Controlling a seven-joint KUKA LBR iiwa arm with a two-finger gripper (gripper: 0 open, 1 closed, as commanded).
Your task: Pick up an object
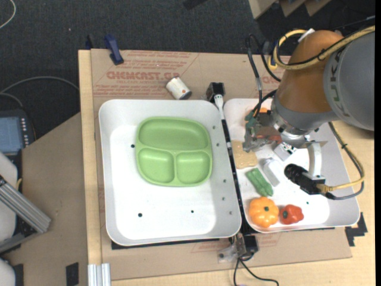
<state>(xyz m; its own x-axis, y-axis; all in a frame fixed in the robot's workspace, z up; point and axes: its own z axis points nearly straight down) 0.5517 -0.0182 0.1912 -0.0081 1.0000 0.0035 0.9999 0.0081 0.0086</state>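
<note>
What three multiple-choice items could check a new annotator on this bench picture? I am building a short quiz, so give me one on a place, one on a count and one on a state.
1. Where does the green divided plate lie?
A. in the left bin
B. in the right bin
C. on the brown board outside the bins

2. How many compartments does the plate have?
A. two
B. three
C. five

3. How does the gripper stand in relation to the right bin?
A. parked over the left bin
B. raised clear of the bench
C. low over the right bin, above its toys

Answers: 1 A, the plate sits on the left bin's white floor. 2 B, one wide section above two small ones. 3 C, it hangs just above the green piece, with the orange pumpkin and red piece nearer the front.
</note>
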